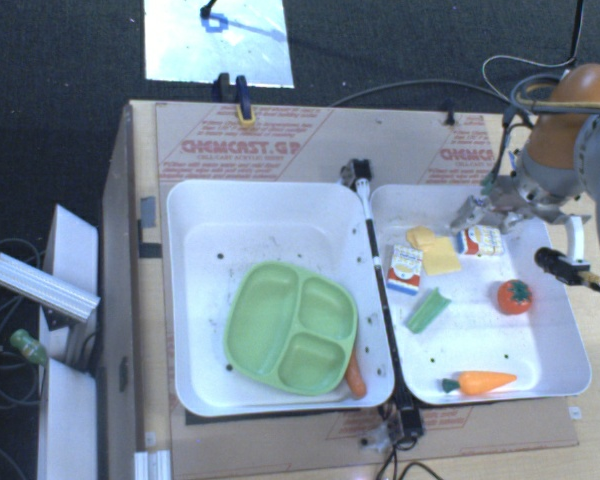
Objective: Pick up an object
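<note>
The gripper (488,211) hangs low over the right bin (570,368), just above a small red-and-white carton (480,242); its grip cannot be made out. The carton lies flat beside 2 yellow cheese-like pieces (435,251). It looks light, stiff and boxy, best pinched across its narrow sides. Nearby sit a glossy plastic tomato (514,297) and carrot (478,381).

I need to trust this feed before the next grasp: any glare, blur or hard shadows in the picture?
Camera view: sharp enough to separate the tomato, carrot and green tray. Even lighting with soft shadows in both white bins. The reflective sheet beyond the bench is washed out by glare. Detail around the gripper is muddled against the small cartons.
</note>
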